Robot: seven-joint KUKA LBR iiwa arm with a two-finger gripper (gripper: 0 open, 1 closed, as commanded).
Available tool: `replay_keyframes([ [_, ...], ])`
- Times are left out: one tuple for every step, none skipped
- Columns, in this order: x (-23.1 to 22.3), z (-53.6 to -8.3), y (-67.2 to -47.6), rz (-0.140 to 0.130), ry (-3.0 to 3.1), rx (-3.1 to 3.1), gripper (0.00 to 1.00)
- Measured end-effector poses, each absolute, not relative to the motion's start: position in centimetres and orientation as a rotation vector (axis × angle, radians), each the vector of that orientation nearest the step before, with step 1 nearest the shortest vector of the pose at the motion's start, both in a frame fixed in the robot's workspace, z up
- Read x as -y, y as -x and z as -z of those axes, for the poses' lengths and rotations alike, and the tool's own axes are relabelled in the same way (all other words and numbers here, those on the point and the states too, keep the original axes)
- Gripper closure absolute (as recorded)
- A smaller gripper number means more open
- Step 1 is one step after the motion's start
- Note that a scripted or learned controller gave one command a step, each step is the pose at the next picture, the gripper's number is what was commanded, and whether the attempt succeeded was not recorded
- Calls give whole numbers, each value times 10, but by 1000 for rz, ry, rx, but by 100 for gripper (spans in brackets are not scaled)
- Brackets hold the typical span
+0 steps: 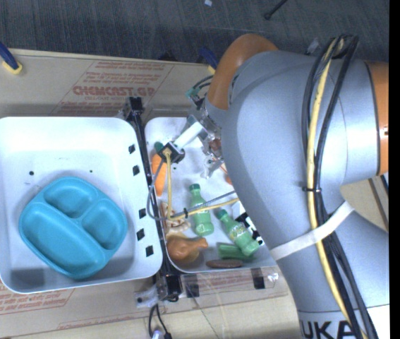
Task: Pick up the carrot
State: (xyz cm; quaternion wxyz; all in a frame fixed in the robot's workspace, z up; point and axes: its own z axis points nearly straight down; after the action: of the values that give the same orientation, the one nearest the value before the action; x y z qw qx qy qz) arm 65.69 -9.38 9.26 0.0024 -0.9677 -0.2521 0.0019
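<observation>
I see the carrot [158,169] against the right bin's [170,127] left wall, just left of my gripper [212,155]; I cannot tell the gripper's opening.

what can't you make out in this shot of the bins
- Carrot, camera view: only a narrow orange strip shows against the left wall of the right bin, so its ends and full length are unclear.
- Right bin, camera view: its right side is hidden under the arm, so anything lying there cannot be told.
- Flat brown item at the bin's near edge: too small to identify.
</observation>
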Motion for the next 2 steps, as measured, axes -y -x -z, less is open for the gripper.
replay_keyframes([
  [26, -196, -595, 1, 3046, 734, 0],
  [24, -192, -626, -11, 3124, 336, 0],
])
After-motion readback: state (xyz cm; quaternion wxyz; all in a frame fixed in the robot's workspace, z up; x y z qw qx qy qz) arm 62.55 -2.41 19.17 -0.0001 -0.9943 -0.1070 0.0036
